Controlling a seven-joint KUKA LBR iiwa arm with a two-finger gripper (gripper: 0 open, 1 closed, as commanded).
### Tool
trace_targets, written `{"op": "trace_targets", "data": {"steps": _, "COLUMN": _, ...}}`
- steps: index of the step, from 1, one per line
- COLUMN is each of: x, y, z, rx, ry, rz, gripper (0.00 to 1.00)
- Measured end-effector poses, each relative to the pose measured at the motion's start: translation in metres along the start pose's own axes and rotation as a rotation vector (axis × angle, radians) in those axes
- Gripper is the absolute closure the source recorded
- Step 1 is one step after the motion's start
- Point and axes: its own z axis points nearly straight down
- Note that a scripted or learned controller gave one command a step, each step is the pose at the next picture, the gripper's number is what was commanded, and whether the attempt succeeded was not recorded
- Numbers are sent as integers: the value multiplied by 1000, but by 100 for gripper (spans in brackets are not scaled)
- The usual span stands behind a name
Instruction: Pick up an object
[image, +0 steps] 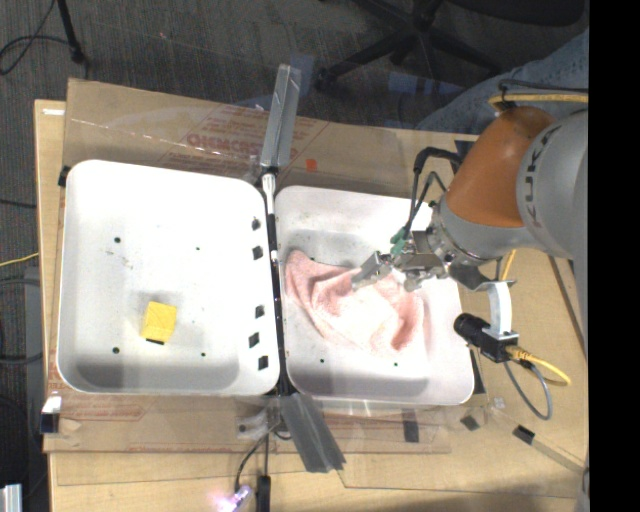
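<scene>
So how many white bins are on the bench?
2. The left bin holds a yellow sponge; the right bin holds a pink cloth, with the gripper over it.

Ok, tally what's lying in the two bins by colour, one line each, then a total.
Yellow: 1, the small yellow block in the left bin.
Pink: 1, the crumpled pink cloth in the right bin, under the gripper.
Total: 2
</scene>
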Motion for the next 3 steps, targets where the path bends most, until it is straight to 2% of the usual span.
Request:
{"op": "trace_targets", "data": {"steps": 1, "x": 54, "y": 51, "z": 115, "rx": -3, "ry": -2, "rz": 93, "gripper": 0}}
{"op": "trace_targets", "data": {"steps": 2, "x": 54, "y": 51, "z": 106, "rx": 0, "ry": -1, "rz": 89, "gripper": 100}}
{"op": "trace_targets", "data": {"steps": 3, "x": 85, "y": 51, "z": 15, "rx": -3, "ry": 0, "rz": 333, "gripper": 100}}
